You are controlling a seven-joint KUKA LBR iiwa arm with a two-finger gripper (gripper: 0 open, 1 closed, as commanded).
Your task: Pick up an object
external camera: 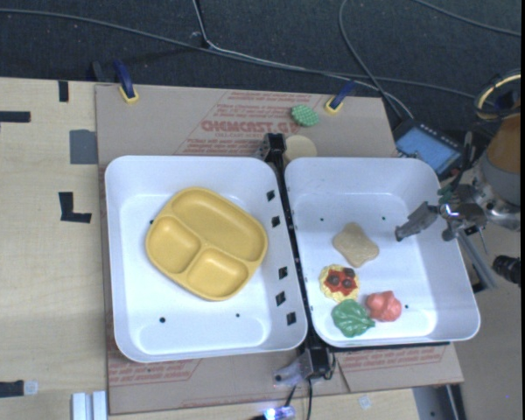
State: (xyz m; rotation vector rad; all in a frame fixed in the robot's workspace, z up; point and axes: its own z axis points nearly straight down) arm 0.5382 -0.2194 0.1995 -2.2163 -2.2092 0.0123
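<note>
From my remote desk: a yellow tray fills the left bin; in the right bin lie toast, pizza, lettuce and a tomato — light, likely rigid toys. I'd pinch the toast's edges. The claw hovers right — whether it is spread or closed I cannot tell.

Right bin holds four toy food pieces, all lying flat: tan bread slice mid-bin; yellow piece with red and dark spots just below; green leafy piece touching red piece near front.
</note>
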